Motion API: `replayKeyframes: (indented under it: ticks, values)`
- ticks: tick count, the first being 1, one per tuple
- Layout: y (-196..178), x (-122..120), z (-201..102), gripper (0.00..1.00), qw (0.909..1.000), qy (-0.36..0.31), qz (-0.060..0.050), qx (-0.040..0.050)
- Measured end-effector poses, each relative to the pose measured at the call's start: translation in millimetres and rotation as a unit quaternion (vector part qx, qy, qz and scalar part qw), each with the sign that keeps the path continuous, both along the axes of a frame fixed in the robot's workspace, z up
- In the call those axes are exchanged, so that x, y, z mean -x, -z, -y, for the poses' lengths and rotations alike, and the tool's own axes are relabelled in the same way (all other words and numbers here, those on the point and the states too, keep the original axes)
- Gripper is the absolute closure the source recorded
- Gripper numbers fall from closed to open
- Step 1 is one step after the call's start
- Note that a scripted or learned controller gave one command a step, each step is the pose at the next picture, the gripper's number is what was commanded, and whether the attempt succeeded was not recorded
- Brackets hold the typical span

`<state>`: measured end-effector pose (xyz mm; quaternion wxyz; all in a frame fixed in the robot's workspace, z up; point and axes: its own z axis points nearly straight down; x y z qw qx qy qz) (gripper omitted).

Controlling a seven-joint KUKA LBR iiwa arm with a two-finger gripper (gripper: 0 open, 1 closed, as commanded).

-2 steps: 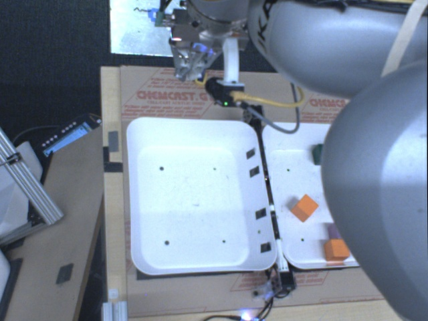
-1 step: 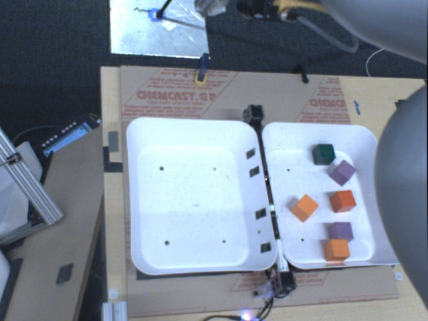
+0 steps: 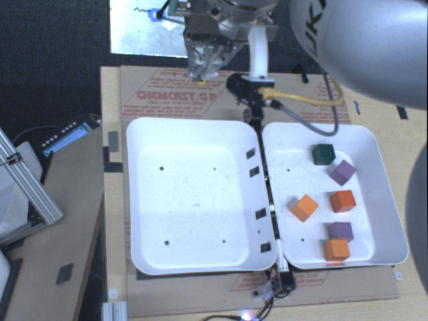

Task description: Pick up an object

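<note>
Several small blocks lie in the right bin [image 3: 384, 179]: a dark green block [image 3: 324, 154], a purple block [image 3: 342, 172], a red-orange block [image 3: 342, 200], an orange block [image 3: 305, 207], a second purple block [image 3: 340, 231] and another orange block [image 3: 336, 249]. My gripper [image 3: 202, 72] hangs beyond the far rim of the left bin [image 3: 140, 179], over the cardboard sheet, well away from all the blocks. A tiny yellowish speck shows at its tip; what it is stays unclear.
The big grey arm [image 3: 361, 32] spans the top right, above the far side of the right bin. A yellow cable [image 3: 301, 100] and a black fitting [image 3: 249, 89] sit by the bins' shared far corner. Black clips [image 3: 257, 172] line the divide.
</note>
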<state>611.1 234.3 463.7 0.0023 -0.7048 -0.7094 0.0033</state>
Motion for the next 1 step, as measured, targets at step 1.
replayKeyframes:
  ticks: [1]
  values:
    - [10.8, -59.5, 0.7, 1.00, 1.0000, 0.003, 0.006, -0.0008]
